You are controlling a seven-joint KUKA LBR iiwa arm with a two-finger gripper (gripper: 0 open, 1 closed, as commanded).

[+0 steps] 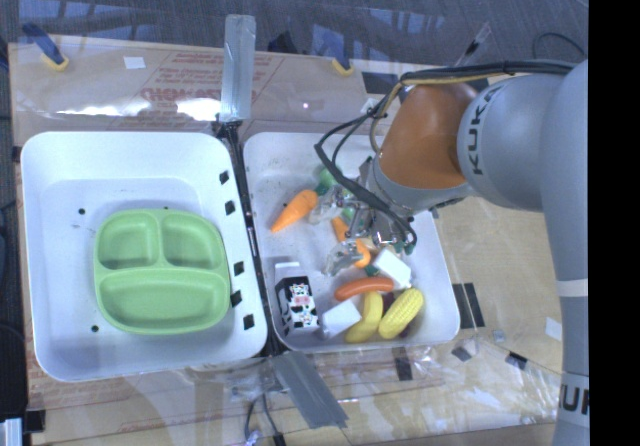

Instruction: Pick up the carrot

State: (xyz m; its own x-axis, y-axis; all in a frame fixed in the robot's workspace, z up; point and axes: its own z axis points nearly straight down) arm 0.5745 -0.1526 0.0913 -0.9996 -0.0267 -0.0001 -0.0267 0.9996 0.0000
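The carrot is orange with a green leafy top and lies tilted in the upper left part of the right bin. My gripper hangs low over the middle of that bin, a short way right of and below the carrot, apart from it. The grey arm with its orange band reaches in from the right and hides the bin's upper right area. Small orange pieces show right beside the gripper; I cannot tell what they are.
Toy food crowds the right bin's front: a red-orange sausage shape, a banana, a corn cob, white blocks and a black-and-white carton. A green divided plate lies in the left bin.
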